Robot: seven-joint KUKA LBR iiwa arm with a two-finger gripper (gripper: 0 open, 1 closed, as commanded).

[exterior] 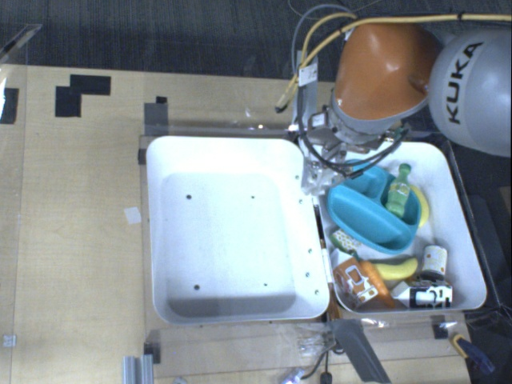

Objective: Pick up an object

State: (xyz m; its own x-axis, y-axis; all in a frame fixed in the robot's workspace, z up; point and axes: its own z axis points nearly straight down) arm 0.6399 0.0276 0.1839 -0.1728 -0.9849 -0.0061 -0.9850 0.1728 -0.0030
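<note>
Blue bowl (373,213) in right bin (468,238), just below the fingers (320,174); their opening impossible to tell.

A blue bowl (374,213) is seen tilted in the right bin (460,206), a green bottle (398,190) resting in it. A banana (398,270), an orange packet (360,282) and a black-and-white can (428,296) are crowded below it.

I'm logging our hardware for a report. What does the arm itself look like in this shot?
The arm is rounded grey casing with black KUKA lettering, joined to a glossy orange band above the wrist. A yellow cable and thin dark wires loop along it toward the metallic gripper.
</note>
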